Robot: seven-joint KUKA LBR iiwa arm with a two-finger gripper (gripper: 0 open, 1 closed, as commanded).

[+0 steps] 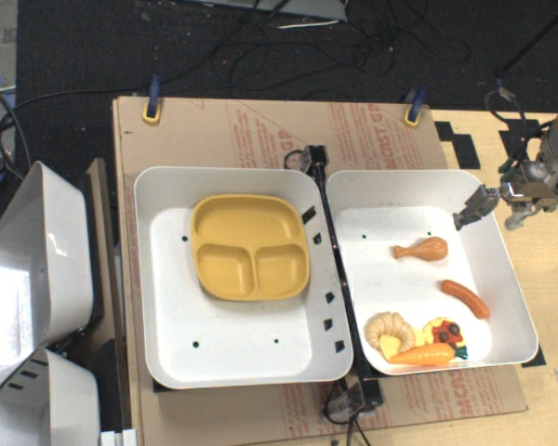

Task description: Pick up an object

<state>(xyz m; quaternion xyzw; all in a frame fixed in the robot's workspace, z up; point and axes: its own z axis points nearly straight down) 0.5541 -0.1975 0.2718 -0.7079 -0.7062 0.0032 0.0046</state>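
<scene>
The hand sits at the 3 o'clock edge of the view, over the right bin's upper-right rim. Its two dark fingers are spread apart, w/ nothing between them — released, holding no obj.

Right bin contents, all lying loose on the white floor:
- toy chicken drumstick, approx. center of bin, at 8 o'clock from the hand and apart from it.
- toy sausage, at 4 o'clock from the drumstick, lying diagonal.
- toy croissant near the bin's 6 o'clock wall.
- toy carrot just below the croissant, touching or nearly touching it.
- small yellow piece w/ red and dark toppings, just beside the carrot at its 1 o'clock.

Left bin holds a yellow divided plate, three compartments, sitting toward the bin's 12 o'clock half.

Both bins rest side by side on the brown bench. Two blue-and-yellow clamps grip the bench's 12 o'clock edge.
</scene>
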